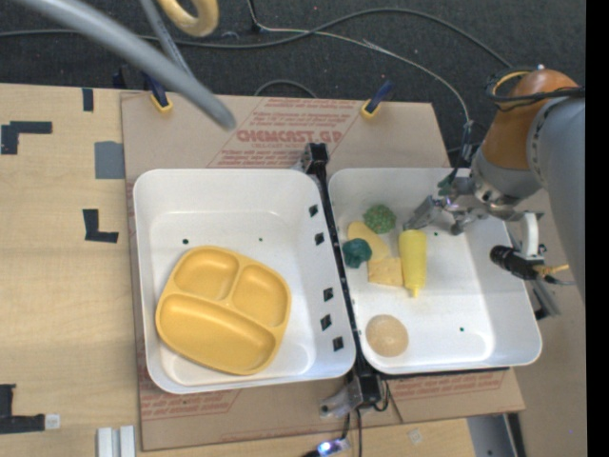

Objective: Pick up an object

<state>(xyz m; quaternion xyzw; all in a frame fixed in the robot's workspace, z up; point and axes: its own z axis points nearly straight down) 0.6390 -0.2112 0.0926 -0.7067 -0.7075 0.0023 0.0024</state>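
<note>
The right bin [515, 348] holds a yellow corn-like piece [413, 260], a green broccoli-like lump [380, 219], a small teal lump [357, 251], a flat yellow wedge [385, 271] and a tan round disc [387, 334]. My gripper [440, 217] hangs over the upper right part of this bin, just right of the corn piece's top end and the broccoli. Its fingers stand apart with nothing between them. The grey arm with its orange band [521, 122] comes in from the right.
The left bin [150, 198] holds a yellow divided plate [224, 307]. A black divider [328, 255] runs between the bins. Both bins rest on a cardboard sheet [285, 131] held by clamps. Cables [400, 60] trail across the dark floor behind.
</note>
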